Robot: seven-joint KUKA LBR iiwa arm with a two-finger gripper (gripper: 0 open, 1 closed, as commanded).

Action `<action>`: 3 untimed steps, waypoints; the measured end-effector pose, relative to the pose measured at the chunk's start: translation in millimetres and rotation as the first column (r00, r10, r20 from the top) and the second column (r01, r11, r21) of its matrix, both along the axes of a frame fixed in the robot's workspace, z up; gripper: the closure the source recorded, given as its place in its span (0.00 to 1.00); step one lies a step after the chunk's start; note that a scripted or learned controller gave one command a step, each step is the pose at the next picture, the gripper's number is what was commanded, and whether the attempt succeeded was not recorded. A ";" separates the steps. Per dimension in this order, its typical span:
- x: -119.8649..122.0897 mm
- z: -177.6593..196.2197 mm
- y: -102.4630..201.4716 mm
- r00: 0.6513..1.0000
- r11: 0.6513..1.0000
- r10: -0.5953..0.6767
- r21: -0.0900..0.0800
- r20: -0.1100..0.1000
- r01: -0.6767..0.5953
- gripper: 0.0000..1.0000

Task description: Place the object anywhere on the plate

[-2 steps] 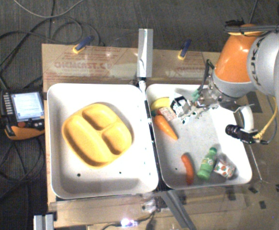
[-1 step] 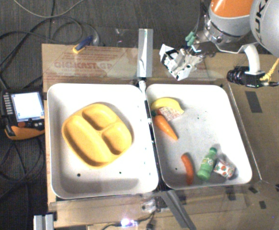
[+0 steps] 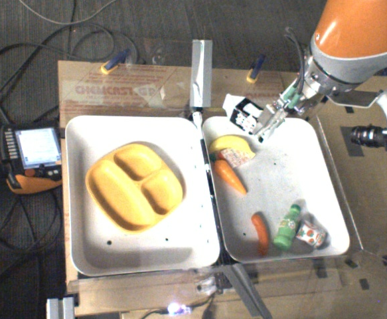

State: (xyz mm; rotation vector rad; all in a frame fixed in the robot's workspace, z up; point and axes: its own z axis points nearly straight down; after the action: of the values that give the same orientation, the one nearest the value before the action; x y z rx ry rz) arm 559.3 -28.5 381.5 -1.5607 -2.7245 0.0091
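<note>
The gripper (image 3: 267, 126) hangs over the far edge of the right bin (image 3: 326, 178), tilted down toward the left; whether it is open or closed I cannot tell, and nothing shows in its grasp. In that bin lie a yellow banana-like piece (image 3: 228, 143) with a small wrapped item (image 3: 235, 157) against it, a carrot (image 3: 231, 177) just below, a second smaller carrot (image 3: 261, 232) nearer the front, a green bottle (image 3: 287, 227) and a small red-and-white carton (image 3: 311, 235). The yellow 3-compartment plate (image 3: 135, 185) sits in the left bin (image 3: 87, 244), well apart from these objects.
</note>
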 end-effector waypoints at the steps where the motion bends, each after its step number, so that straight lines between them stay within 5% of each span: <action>1: -74.4 -70.6 2.2 0.976 0.976 -0.217 0.002 -0.003 0.217 1.00; 2: 15.0 -46.1 0.8 0.987 0.987 -0.162 -0.001 -0.001 0.162 1.00; 3: 34.8 -45.0 31.9 0.897 0.897 -0.441 -0.002 -0.001 0.441 1.00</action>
State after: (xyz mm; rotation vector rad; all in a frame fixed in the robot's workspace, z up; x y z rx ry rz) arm 594.1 3.4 336.5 -2.1366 -2.2991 0.0117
